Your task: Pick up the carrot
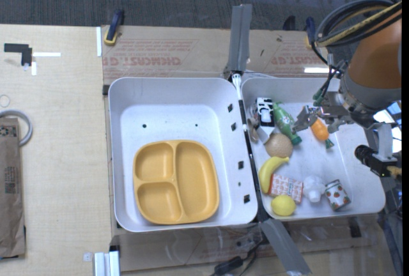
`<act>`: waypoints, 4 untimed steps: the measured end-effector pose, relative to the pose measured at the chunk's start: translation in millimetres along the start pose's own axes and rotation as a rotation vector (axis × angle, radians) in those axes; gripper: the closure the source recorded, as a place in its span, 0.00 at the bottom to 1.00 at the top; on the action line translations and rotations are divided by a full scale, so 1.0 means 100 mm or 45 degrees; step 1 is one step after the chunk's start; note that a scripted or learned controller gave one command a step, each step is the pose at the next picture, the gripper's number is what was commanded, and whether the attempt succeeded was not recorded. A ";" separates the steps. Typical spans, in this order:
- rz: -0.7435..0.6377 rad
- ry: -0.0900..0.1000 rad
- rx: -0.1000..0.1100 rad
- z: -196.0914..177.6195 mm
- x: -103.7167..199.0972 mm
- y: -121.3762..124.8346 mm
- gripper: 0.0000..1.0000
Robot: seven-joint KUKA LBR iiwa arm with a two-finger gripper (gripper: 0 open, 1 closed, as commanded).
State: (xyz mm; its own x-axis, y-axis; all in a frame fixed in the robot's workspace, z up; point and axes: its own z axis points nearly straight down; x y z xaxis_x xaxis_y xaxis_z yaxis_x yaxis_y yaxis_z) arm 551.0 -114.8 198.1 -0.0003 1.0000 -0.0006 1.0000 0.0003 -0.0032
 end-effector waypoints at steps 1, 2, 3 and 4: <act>-0.315 0.000 -0.004 1.06 -0.07 0.09 0.00; -0.773 -0.003 -0.006 0.06 0.34 0.50 0.00; -0.752 -0.003 -0.005 0.87 -0.68 0.63 0.00; -0.749 -0.008 -0.013 0.75 -0.69 0.65 1.00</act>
State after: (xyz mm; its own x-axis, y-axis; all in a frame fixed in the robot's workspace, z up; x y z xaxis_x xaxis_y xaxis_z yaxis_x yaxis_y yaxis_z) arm 615.6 -183.5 122.6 -0.5550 0.8318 -0.0072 0.8318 0.5551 0.0048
